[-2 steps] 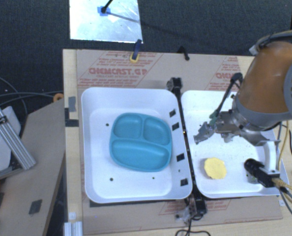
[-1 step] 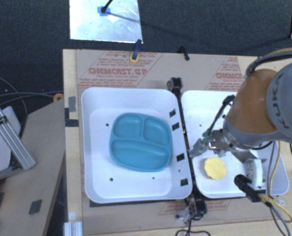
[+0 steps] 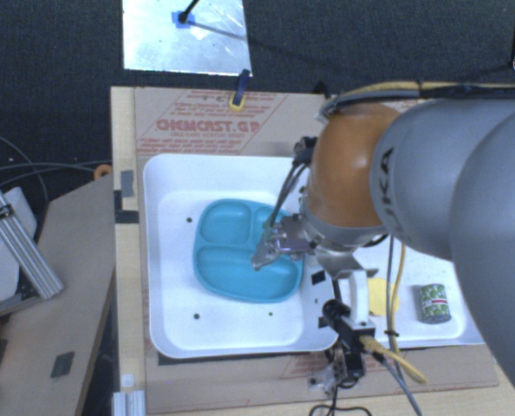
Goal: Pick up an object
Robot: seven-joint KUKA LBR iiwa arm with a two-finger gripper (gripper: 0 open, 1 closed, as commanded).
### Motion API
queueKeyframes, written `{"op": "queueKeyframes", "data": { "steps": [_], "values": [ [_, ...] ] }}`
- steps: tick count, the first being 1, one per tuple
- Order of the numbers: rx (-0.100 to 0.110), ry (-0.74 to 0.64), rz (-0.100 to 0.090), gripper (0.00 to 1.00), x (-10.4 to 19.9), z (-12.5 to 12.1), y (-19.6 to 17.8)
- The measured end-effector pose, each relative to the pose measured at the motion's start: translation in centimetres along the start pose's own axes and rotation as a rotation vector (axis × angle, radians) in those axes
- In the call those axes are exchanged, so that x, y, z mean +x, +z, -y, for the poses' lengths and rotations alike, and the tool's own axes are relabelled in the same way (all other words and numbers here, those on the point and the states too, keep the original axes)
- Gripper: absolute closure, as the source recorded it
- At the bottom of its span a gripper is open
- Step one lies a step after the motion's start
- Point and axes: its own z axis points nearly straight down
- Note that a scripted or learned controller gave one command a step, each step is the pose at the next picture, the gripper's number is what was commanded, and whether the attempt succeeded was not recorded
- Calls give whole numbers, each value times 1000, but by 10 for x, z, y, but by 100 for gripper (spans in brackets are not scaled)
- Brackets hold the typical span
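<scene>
Bench: flat brown cardboard-faced top with red print [image 3: 207, 121], centre frame. Two shallow white plastic bins rest on it side by side: left bin [image 3: 175, 258] mid-frame, right bin [image 3: 466, 332] at lower right, mostly hidden.

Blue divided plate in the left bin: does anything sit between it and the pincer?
Nothing visible does. The pincer is right over the blue divided plate, at its right-hand side, with no other object between them in the left bin.
</scene>
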Motion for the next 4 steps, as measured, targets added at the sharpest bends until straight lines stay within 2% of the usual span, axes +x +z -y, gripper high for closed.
{"op": "queueKeyframes", "data": {
  "steps": [1, 2, 3, 4],
  "values": [
    [-2, 13, 3, 0, 51, -3, 131],
    [-7, 11, -1, 0, 62, -2, -22],
    [11, 18, 3, 0, 41, -56, 127],
    [16, 12, 10, 0, 97, -101, 127]
  ]
}}
